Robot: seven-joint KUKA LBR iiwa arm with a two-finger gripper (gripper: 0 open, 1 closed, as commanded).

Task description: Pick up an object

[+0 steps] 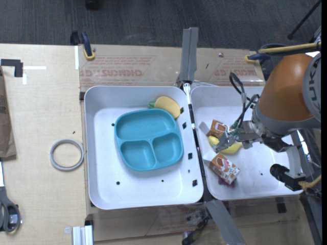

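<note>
Two white bins are sitting side by side on the worktop (41,106). The left bin (97,188) is holding one blue divided plate (148,139) and one yellow fruit (167,105) that is touching the plate's far rim. The right bin (255,180) is holding one small carton (225,168), one orange packet (218,128) and one banana (231,147).

The hand (225,143) is hanging low over the right bin, and the banana is lying directly under it, touching or almost touching its tip. I cannot tell how the hand is set, or whether it is gripping the banana. The carton is lying just in front of the hand, and the packet just behind it.

Far to the left of the hand, one grey ring (67,154) and one pair of scissors (9,214) are resting on the pale wooden worktop. Dark carpet (153,9) is running along the far side.
</note>
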